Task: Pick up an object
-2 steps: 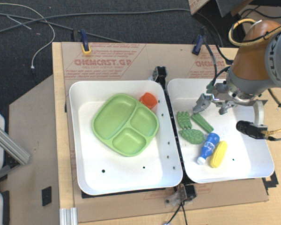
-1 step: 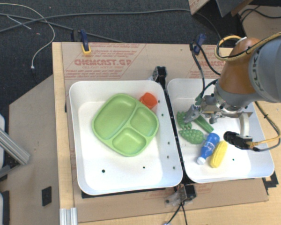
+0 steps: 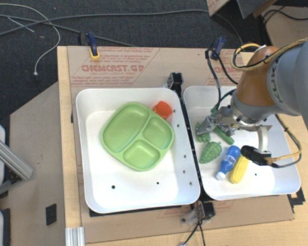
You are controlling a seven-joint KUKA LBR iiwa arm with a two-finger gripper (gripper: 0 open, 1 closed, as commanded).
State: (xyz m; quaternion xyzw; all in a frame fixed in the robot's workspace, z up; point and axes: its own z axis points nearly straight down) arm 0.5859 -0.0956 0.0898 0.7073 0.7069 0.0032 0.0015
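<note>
gripper low in right bin over green toys.

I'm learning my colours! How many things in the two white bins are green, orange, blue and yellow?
Green: 3, the divided plate, a leafy toy and a green piece by the gripper
Orange: 1, a small toy beside the plate
Blue: 1, a little bottle
Yellow: 1, a corn-like toy
Total: 6

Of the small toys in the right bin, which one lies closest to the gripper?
The long dark green plastic piece, lying right at the gripper. The leafy green toy, blue bottle and yellow corn cob lie farther toward the bin's front.
</note>
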